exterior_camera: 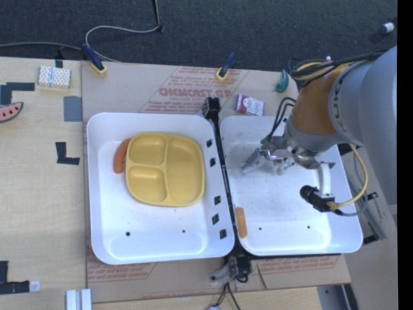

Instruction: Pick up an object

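The end effector, fingers apart and holding nothing, should pinch the small, light, probably stiff orange piece across its narrow middle.

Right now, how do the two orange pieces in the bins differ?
The orange piece in the left bin lies against the left edge of the yellow divided plate; the orange piece in the right bin lies apart from it, by the divider wall near the front. The left one looks longer and redder; the right one shorter and paler. Both are small, elongated and lie roughly lengthwise front to back.
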You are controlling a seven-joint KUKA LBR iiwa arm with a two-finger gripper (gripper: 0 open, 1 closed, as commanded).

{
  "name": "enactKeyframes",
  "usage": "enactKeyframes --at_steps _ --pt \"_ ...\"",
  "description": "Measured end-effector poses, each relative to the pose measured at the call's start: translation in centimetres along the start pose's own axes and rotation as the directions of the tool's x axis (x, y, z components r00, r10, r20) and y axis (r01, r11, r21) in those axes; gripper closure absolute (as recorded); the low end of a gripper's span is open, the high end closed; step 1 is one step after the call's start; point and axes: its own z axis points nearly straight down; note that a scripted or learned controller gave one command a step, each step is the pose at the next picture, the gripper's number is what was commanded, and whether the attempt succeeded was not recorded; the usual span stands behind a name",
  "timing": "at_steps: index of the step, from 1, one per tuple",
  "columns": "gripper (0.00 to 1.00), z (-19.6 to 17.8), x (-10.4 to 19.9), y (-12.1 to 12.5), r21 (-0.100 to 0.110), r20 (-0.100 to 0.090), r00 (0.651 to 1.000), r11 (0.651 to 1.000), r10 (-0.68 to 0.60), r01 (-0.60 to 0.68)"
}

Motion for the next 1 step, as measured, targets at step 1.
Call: enactKeyframes --at_steps 1 --pt "0.00 2.19 0.82 -1.27 -0.009 0.003 1.000 1.000 0.001 -0.001"
